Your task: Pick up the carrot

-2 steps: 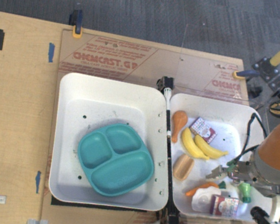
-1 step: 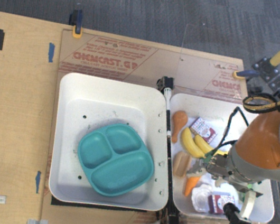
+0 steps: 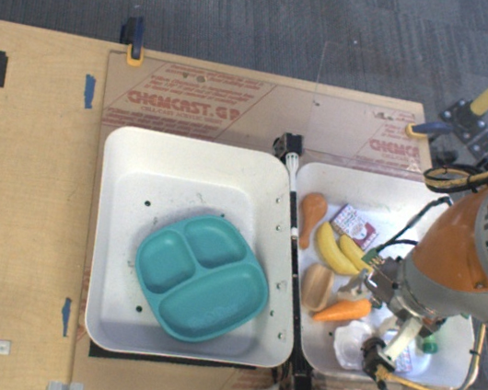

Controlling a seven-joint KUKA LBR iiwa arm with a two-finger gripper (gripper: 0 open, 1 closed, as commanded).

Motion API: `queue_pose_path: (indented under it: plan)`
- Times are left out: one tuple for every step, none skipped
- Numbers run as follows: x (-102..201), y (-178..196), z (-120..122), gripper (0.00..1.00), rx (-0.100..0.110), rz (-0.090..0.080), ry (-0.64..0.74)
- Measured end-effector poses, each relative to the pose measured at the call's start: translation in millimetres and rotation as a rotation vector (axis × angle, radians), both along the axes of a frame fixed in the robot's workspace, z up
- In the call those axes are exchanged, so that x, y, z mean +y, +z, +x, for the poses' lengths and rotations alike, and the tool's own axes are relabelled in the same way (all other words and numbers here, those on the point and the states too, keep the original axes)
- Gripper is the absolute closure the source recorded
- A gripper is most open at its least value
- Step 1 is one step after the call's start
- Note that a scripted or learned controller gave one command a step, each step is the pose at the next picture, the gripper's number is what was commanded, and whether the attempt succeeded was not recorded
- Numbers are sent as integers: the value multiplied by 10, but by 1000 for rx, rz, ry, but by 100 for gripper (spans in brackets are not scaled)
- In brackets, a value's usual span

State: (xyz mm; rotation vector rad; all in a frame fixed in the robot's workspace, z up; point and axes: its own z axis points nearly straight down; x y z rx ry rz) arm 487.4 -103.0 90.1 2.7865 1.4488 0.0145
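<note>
The carrot (image 3: 342,310) is a short orange piece lying at a slant in the right bin (image 3: 462,363), near its middle. My gripper (image 3: 382,291) hangs under the grey wrist and orange band, right over the carrot's thick right end. The wrist hides the spot where they meet, so I cannot tell whether they touch.
Also in the right bin are a banana (image 3: 340,251), an orange-brown vegetable (image 3: 312,216), a tan lump (image 3: 317,286), a small printed box (image 3: 354,224), a white crumpled item (image 3: 350,345) and a green piece (image 3: 429,345). The left bin (image 3: 125,178) holds a teal divided plate (image 3: 201,277).
</note>
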Motion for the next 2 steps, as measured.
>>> queue_pose_path:
  plan:
    - [-46, 108, 1, 100, -3, -9, -4]
    - [450, 964, -12, 100, 6, 0, -104]
